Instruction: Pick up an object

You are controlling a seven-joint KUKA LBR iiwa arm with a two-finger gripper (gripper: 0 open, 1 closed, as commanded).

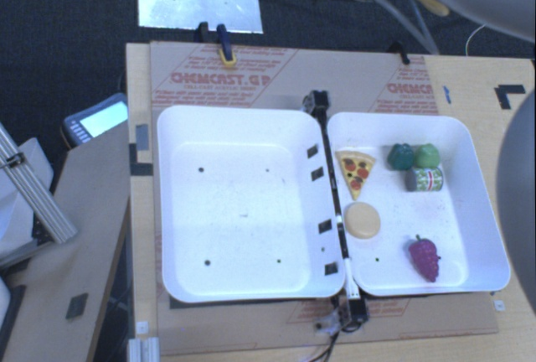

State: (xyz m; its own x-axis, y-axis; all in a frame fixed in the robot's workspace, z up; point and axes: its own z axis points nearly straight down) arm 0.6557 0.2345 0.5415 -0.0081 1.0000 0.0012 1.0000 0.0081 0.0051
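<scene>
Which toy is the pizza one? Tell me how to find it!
Look at the right white bin, the one with the toys in it. Go to its upper left corner, next to the divider between the bins. The pizza slice is the yellow triangle with red dots, just above the plain round tan cookie.

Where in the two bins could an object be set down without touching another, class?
The left bin offers bare floor wall to wall. In the right bin, free patches lie between the cookie and grapes, and right of the can. It is crowded near the pizza slice, the can and the green toys.
</scene>
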